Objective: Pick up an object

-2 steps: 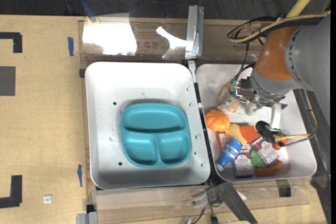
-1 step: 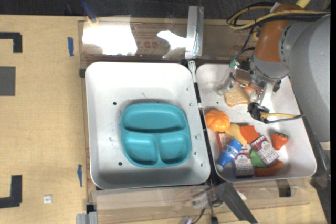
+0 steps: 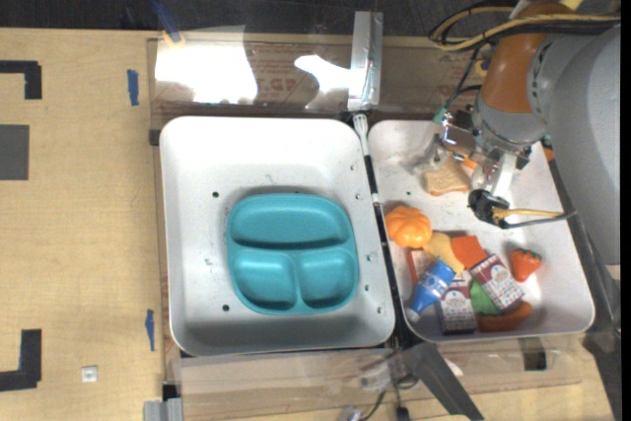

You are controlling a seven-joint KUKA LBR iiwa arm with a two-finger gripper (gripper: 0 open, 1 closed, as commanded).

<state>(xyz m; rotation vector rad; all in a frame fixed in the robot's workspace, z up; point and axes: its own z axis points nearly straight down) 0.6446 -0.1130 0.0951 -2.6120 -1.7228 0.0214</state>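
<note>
My gripper (image 3: pixel 465 171) hangs at the far end of the right bin (image 3: pixel 572 296), open, with its fingers spread over a tan toast-like slice (image 3: pixel 444 180). Nothing is held between them. The slice lies on the bin floor, partly under the wrist. Nearer the front lie an orange pumpkin-like toy (image 3: pixel 409 225), a yellow piece (image 3: pixel 449 251), an orange-red block (image 3: pixel 469 248), a blue bottle (image 3: pixel 430 290), two small cartons (image 3: pixel 498 282), and a red pepper-like toy (image 3: pixel 527 263).
The left bin (image 3: pixel 187 163) holds a teal divided tray (image 3: pixel 293 251). A raised divider (image 3: pixel 367 163) separates the bins. The arm's grey body (image 3: pixel 592 113) and cables cover the right bin's far right side. A clear panel (image 3: pixel 256 74) stands behind the left bin.
</note>
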